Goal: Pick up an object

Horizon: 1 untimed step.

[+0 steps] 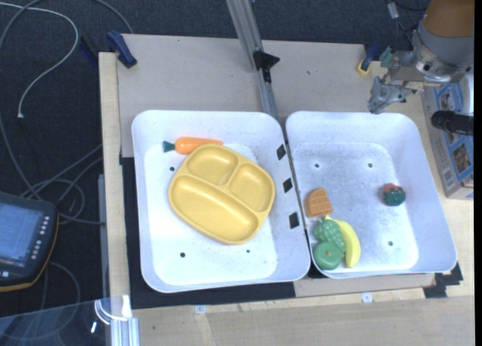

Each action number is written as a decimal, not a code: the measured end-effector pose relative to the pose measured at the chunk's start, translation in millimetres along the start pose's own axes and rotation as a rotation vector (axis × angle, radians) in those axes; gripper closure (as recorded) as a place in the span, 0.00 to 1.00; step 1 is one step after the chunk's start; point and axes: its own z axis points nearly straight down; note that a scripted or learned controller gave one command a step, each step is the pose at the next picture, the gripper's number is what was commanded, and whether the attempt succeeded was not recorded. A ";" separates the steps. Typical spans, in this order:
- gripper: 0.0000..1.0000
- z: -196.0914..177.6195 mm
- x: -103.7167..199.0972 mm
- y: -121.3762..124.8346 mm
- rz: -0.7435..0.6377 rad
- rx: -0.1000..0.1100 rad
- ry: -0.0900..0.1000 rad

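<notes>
- Two shallow white bins are seen side by side on the desk [113,186], their inner rims touching near the middle of the view.
- The left bin [151,209] is occupied by a yellow divided plate [221,193], laid at a slant, with three compartments.
- A toy carrot [193,144] is found just behind the plate, close to the bin's far wall, its green end pointing left.
- The right bin [422,186] is seen to hold five small toy foods.
- An orange waffle-like piece [318,203] is placed near the left wall of that bin.
- A green bunch of grapes [327,229], a green apple [327,255] and a yellow banana [349,243] are clustered at the near left corner, touching one another.
- A small red and green toy [393,194] is set apart, toward the bin's right side.
- The gripper [385,101] is held above the far rim of the right bin, well apart from every toy; nothing is seen between its parts, and whether it is released or clenched cannot be told.
</notes>
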 end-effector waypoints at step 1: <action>1.00 -3.2 43.7 -17.8 0.001 0.000 0.000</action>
